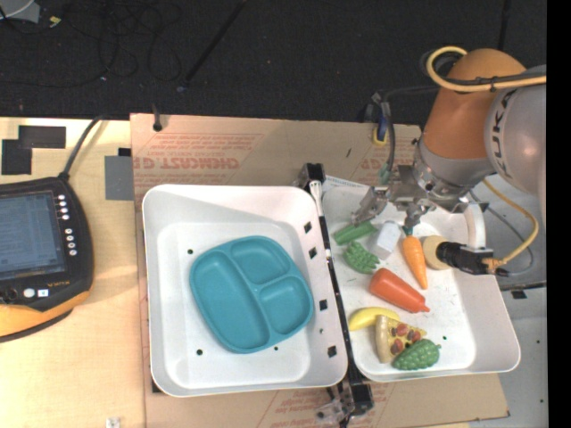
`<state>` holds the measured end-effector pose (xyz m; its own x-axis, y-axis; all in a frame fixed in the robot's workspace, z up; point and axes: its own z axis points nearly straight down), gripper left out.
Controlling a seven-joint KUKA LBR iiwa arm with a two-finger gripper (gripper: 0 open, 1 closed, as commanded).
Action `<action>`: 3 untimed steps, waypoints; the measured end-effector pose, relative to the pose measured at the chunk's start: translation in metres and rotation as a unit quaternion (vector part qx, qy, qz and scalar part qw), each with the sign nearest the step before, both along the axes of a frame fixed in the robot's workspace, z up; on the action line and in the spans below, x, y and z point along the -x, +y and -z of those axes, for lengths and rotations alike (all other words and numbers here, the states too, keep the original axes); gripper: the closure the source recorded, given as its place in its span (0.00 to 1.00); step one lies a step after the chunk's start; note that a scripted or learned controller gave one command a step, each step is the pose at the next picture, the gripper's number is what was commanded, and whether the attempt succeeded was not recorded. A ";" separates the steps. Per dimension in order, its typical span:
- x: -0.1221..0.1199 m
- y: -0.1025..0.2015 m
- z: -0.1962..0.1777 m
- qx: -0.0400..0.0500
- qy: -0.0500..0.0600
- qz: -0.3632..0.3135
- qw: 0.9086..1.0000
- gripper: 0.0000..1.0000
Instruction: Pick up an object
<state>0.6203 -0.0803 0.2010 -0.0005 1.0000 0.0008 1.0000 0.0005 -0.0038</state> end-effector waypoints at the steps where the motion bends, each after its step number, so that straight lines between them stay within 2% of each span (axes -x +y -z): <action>1: 0.043 -0.032 0.103 0.000 0.006 0.002 1.000 0.00; 2: 0.125 -0.018 0.115 -0.001 0.003 0.001 1.000 0.00; 3: 0.064 -0.040 0.113 0.001 -0.003 0.000 1.000 0.00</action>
